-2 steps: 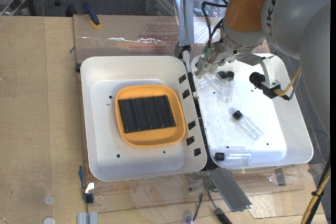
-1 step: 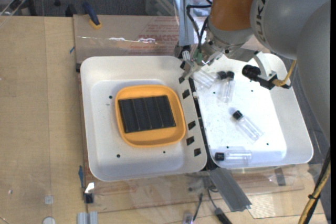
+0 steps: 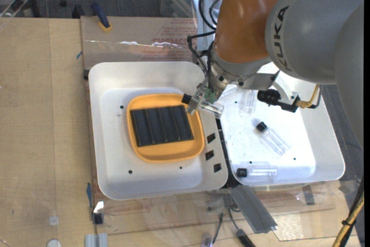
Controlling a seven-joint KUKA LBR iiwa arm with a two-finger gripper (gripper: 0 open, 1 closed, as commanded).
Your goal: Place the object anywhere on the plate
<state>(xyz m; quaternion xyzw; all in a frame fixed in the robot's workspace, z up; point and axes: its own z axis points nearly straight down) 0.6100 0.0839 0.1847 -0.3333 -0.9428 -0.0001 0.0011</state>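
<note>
The arm reaches in from the right, its orange band and grey wrist hanging over the divide between the two bins. The tool (image 3: 203,100) sits low at the right rim of the plate (image 3: 139,144), an orange, rounded-square dish with a dark ribbed insert (image 3: 161,125), which lies in the left bin (image 3: 110,170).

A clear vial with a black cap (image 3: 203,103) shows at the tool's tip, lying roughly level, its cap end pointing toward the plate. It appears clamped between the fingers, which stand closed upon it, though the wrist shadows much of the contact and the hold cannot be confirmed beyond that. The vial sits at the plate's upper right edge, not yet resting on the insert.

The right bin (image 3: 324,165) carries further clear vials: one with a black cap (image 3: 269,136) near the middle, and another (image 3: 255,172) along the near wall. Three small dark marks lie on the left bin's floor beside the plate's right edge.

Judgement: the transfer is in its final stage. The tool is held low and close to the rim, presumably so the vial has little room to roll or bounce on release. The position at the very edge is a risk; a release here could let the vial tip off the rim onto the bin floor. A small shift leftward over the insert would be prudent before letting go.
</note>
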